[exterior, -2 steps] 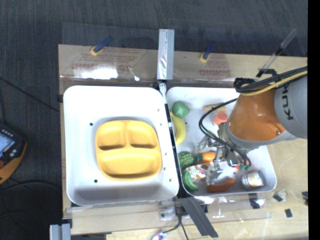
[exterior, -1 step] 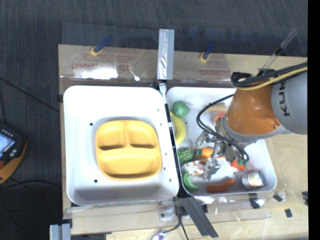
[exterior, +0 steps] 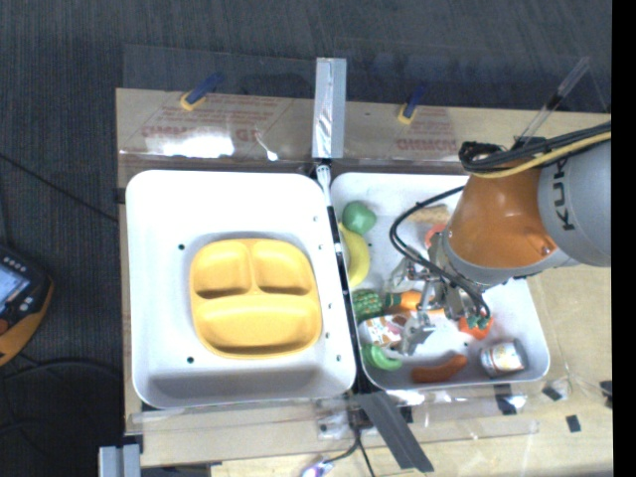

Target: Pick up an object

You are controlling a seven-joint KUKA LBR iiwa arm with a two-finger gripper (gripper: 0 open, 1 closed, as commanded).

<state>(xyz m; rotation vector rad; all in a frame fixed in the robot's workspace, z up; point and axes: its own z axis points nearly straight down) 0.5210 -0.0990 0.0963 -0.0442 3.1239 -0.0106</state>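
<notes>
My gripper [exterior: 421,323] hangs low in the right bin [exterior: 527,306], below the arm's orange band [exterior: 500,225]. It sits over a cluster of small items: an orange carrot-like piece [exterior: 401,301], a green ridged piece [exterior: 368,301], and a white packet [exterior: 382,332] with a green shape [exterior: 382,358] under it. A brown sausage [exterior: 438,369] lies just below the gripper, and a small metal can [exterior: 502,358] rests to its right. A yellow banana [exterior: 355,255] and a green round fruit [exterior: 358,216] lie along the bin's left wall. The arm hides part of the bin's middle.
The left bin [exterior: 159,266] holds a yellow divided tray [exterior: 255,295]. A metal divider strip [exterior: 329,107] stands behind the gap between the bins. Black cables [exterior: 497,153] loop over the arm. Tape marks sit on the wooden bench [exterior: 238,127] behind the bins.
</notes>
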